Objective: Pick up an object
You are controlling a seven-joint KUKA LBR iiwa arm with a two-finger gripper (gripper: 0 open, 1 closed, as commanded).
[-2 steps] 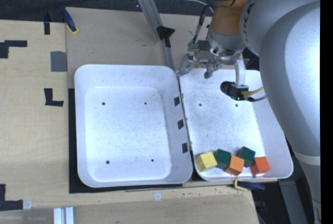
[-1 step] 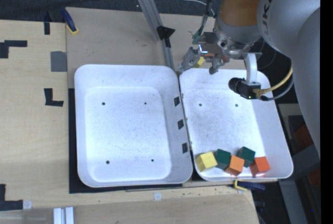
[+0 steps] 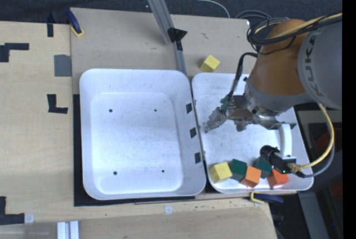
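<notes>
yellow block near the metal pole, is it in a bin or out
Out. The yellow block lies on the bench, just beyond the right bin's far rim.

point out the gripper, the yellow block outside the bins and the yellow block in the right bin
gripper (image 3: 211, 123), camera view, midway between its fingertips
yellow block outside the bins (image 3: 210, 63), camera view, middle of its top face
yellow block in the right bin (image 3: 220, 171), camera view, middle of its top face

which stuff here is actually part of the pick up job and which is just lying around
Part of the job:
gripper, over the right bin
yellow block, green block, orange block and red block, clustered at that bin's near edge

Just lying about:
left bin
yellow cube on the bench, outside the bins
blue clamp
</notes>
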